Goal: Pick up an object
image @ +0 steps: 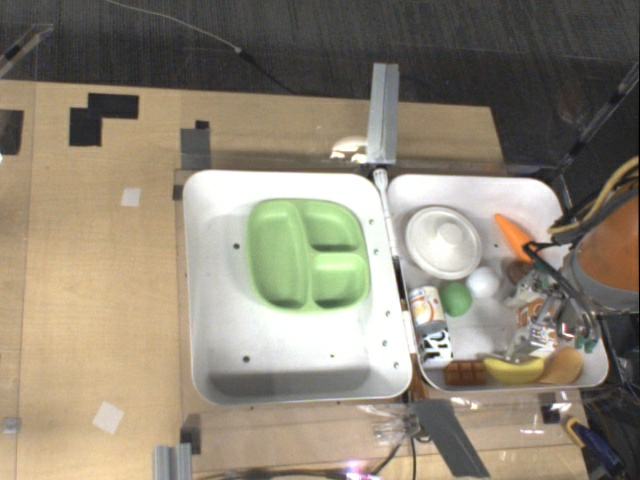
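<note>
Hand [540, 320] low over the right bin's [470, 190] near right corner, grip impossible to read. Banana [515, 369] just below and left, lying lengthwise along the front wall. Short drop needed.

Two white bins [215, 298]; one green divided tray [305, 253], white bowl [442, 239], carrot [513, 234], banana [514, 370], can [427, 306], green ball [457, 299], white ball [483, 283].
</note>
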